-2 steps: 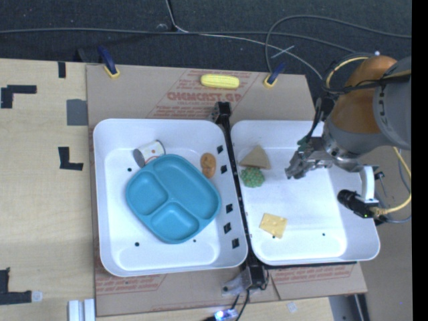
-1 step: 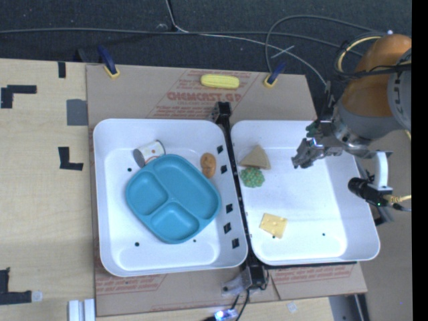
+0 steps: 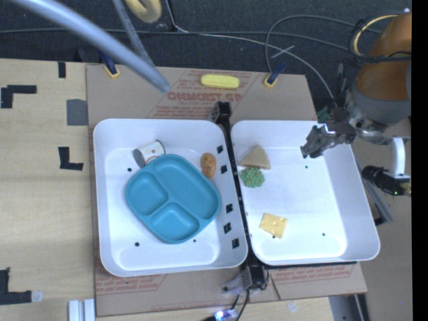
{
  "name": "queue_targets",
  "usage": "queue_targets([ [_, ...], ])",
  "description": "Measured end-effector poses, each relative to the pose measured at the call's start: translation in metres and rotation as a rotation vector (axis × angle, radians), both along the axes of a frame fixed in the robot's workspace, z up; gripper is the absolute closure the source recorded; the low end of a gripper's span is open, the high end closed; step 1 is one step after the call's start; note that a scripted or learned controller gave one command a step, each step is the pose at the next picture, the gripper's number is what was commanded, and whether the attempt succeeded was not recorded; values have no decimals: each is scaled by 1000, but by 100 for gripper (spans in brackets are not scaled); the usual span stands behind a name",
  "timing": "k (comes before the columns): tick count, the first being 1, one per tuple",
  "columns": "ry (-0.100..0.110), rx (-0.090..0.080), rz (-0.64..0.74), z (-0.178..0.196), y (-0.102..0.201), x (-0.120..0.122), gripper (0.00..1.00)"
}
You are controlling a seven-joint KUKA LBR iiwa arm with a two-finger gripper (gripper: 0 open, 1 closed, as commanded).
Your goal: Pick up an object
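This place looks like a robotics lab. A wooden bench (image 3: 40, 199) carries a cardboard sheet (image 3: 190, 99) held by clamps (image 3: 273, 77), and two white bins (image 3: 107, 246) stand on it side by side. Black tape marks (image 3: 67, 158) are on the wood at the left of the frame. Cables (image 3: 294, 29) run across the dark floor at the top, and toy food such as a plastic corn cob (image 3: 219, 81) lies around.

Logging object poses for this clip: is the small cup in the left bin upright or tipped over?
Tipped over. The cup lies on its side beside the blue tray, its dark opening facing left.
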State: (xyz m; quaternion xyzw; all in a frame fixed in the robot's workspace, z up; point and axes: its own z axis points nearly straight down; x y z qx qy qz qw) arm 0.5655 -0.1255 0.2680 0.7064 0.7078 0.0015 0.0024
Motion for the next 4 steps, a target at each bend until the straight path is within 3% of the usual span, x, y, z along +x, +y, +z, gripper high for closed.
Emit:
queue_targets([
  [2,8,2,4,-36,94,34,100],
  [4,8,2,5,-42,197,62,100],
])
